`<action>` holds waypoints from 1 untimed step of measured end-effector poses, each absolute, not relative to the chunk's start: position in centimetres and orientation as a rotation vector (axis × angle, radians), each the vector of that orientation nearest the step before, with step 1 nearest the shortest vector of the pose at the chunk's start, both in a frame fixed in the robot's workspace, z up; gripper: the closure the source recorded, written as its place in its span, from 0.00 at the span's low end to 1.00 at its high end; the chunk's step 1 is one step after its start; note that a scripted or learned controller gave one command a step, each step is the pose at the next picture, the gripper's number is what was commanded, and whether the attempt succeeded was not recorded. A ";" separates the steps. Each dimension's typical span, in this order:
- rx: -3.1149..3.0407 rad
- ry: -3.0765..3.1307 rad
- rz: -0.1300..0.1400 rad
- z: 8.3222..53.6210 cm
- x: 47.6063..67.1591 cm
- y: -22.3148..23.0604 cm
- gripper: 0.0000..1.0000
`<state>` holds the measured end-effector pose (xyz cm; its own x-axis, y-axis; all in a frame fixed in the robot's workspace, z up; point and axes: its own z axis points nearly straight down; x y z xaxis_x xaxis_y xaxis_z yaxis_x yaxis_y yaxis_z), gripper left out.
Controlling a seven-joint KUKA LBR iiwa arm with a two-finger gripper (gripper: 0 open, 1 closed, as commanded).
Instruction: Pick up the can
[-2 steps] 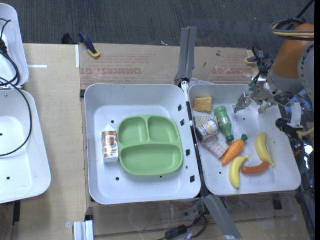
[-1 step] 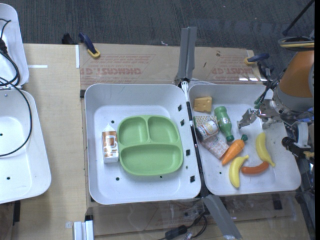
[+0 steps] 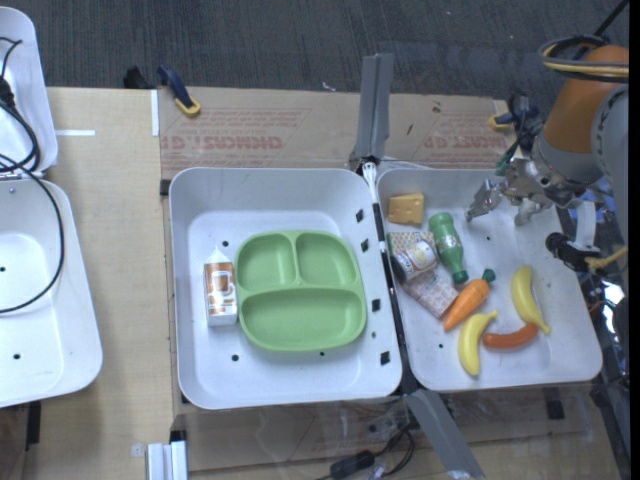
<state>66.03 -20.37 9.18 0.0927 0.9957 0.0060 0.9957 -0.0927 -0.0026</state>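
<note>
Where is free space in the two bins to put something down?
Left bin: bare floor above and below the green plate. Right bin: bare near corner below the bananas, and far floor under the tool. Crowded around the can, bottle and carrot.

light wood table (image 3: 110,408) carries two shallow white bins side by side: left bin (image 3: 190,298) and right bin (image 3: 560,363), edges touching at the middle. a brown cardboard sheet (image 3: 270,133) with red print lies flat behind them. a blue-and-yellow clamp (image 3: 178,92) sits at the table's back edge, near the cardboard's left corner.
</note>
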 end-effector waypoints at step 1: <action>-2.318 -2.121 0.000 10.2 66.1 -20.5 1.00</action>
